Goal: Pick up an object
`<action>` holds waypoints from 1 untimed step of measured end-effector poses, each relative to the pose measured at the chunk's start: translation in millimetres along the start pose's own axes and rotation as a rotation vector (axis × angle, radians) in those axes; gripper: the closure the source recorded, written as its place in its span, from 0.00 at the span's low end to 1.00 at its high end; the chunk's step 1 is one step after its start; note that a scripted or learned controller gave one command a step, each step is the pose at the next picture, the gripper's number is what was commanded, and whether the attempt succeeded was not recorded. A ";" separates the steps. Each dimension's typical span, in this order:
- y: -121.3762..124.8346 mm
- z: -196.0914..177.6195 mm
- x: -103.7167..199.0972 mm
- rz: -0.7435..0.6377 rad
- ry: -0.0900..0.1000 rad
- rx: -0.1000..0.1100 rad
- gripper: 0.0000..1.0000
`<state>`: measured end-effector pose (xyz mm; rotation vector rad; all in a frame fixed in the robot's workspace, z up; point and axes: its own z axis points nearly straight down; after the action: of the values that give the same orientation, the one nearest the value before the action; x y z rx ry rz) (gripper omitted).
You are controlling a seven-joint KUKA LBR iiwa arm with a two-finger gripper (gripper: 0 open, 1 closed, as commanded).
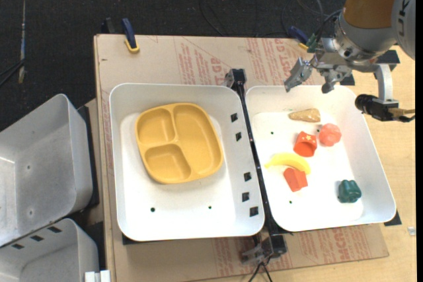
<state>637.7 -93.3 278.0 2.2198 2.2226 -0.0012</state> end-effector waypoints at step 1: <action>0.3 44.1 -3.9 0.003 0.000 0.003 0.00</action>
<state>637.9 -97.3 233.9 2.2247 2.2214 -0.0049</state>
